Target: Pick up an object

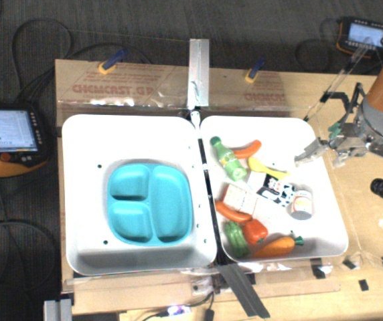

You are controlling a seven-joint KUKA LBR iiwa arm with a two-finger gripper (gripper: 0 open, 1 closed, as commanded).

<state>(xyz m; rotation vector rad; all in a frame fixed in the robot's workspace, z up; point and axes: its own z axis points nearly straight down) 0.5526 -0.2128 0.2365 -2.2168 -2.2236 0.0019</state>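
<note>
Camera view puts my gripper (310, 154) above the right bin's (325, 239) right edge, seemingly bare; whether it is parted, I cannot tell. Nothing is picked yet: the toy food pile (255, 199) lies mid-bin.

Teal divided tray (150, 202), 3 compartments, lies in left white bin (84, 152), roughly ctr. Brown cardboard sheet (124, 85) under clear plastic at 12 o'clock of that bin, printed red lettering, held by 2 blue-yellow clamps: one (112, 61) at 11 o'clock, other (254, 71) at 1 o'clock. Upright metal post (199, 72) betw. the bins' far edges, 12 o'clock. Handheld pendant w/ lit screen (9, 136) on dark carpet at 9 o'clock, black cables looping round it. 2nd screen device (364, 35) at 2 o'clock, top-right corner. Wooden bench top (362, 233) shows at 3–4 o'clock.
</note>
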